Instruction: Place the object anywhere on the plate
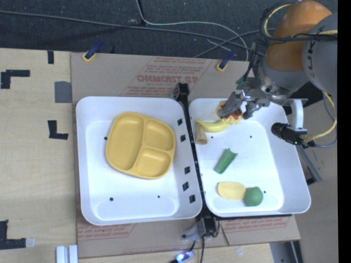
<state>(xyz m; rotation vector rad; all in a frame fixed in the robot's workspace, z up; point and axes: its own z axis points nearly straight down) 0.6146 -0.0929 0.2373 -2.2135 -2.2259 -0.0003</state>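
Reaching in from the right, the grey arm with its orange band [299,21] hangs its two-finger gripper [237,107] over the far left corner of the right-hand white bin [293,193]. Just beneath and to the left of the fingertips lies a curved yellow toy banana [213,126], its long axis running roughly left to right, one end near the bin's dividing wall and the other tucked under the gripper beside a small orange-red piece [229,112]. The banana seems the likeliest target, though the view is too cluttered there to be sure. Whether the fingers are spread or closed I cannot tell, and nothing can be seen pinched between them.

The yellow three-compartment plastic plate [140,145] sits in the middle of the left-hand white bin [93,201], well apart from the gripper, across the divider. Any carry would therefore run leftward over that wall.

Nearer the camera in the right bin lie a green wedge-shaped piece [225,161], a pale yellow oval lemon-like piece [231,190] and a round green ball-like fruit [253,196], these last two touching.
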